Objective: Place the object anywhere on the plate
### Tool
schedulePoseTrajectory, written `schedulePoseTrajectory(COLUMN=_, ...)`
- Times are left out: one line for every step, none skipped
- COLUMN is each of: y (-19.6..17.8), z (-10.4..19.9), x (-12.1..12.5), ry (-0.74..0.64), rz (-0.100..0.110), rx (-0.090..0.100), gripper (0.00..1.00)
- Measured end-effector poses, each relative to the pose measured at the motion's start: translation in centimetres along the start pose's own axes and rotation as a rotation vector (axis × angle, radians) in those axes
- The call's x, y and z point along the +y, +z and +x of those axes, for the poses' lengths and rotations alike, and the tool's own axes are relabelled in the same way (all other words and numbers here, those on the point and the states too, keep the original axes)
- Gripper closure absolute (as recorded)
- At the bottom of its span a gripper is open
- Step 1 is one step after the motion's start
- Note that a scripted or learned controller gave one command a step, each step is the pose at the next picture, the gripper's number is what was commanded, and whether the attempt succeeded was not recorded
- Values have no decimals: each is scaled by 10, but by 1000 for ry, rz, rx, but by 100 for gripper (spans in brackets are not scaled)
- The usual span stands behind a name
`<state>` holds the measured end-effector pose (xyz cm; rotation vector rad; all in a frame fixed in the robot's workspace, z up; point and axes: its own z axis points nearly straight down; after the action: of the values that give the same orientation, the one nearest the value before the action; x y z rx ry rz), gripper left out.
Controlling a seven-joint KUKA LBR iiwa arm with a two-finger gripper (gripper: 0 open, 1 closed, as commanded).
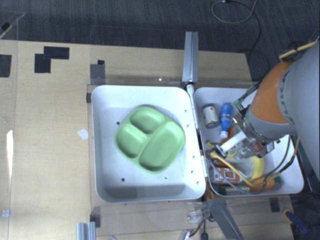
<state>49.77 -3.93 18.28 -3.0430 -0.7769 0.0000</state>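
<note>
A: Plate?
B: Green plate (150, 138), three compartments, sitting mid left bin (107, 184).
A: Arm?
B: Arm (280, 96) coming in from 3 o'clock, gripper (244, 148) hanging over the right bin (295, 181), low among the clutter. Grip state, can't tell.
A: Objects?
B: Silver can (210, 116) and blue bottle (227, 115) lying at the bin's 11 o'clock, yellow banana (257, 168) lying around 5 o'clock of the gripper. All sitting in the right bin, well apart from the plate.

No legible text in my view. Can (210, 116) label and printed packet (226, 175) in right bin (295, 184) too blurred to read.
</note>
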Motion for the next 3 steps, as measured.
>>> schedulePoseTrajectory(y=1, z=125, x=-58, ry=-131, rz=0, rx=-2, gripper=100)
schedulePoseTrajectory(y=-31, z=86, x=-107, ry=-496, rz=1, rx=-1, gripper=100)
schedulePoseTrajectory(y=1, z=95, x=-74, ry=-816, rz=1, rx=-2, gripper=100)
